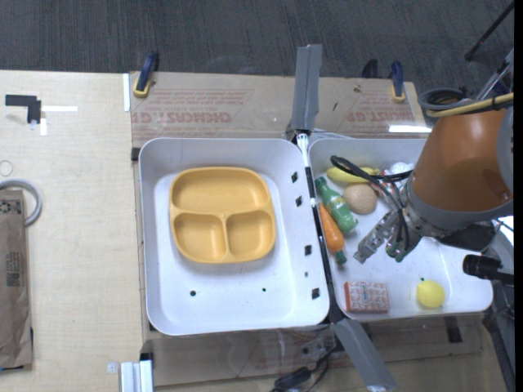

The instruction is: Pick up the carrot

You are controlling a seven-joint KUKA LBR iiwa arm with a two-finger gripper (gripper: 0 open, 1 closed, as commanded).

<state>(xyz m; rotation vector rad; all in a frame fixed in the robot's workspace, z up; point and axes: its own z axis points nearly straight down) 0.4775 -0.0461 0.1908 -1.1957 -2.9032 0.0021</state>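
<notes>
Presently the carrot point(331, 227) is found lying in the right bin point(466, 305), against its left wall, beside a green bottle point(337, 207). The end effector point(384, 242) is observed at three o'clock from it, fingers parted, nothing held. Approach is judged complete; descent, grasp and lift remain outstanding.

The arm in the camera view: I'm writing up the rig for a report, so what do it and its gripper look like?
The arm is a bulky rounded body, with a wide orange band over a grey section beneath. Black cables loop out from it on the left. The gripper is a two-finger piece in grey metal with dark parts, much slimmer than the body above it.
</notes>
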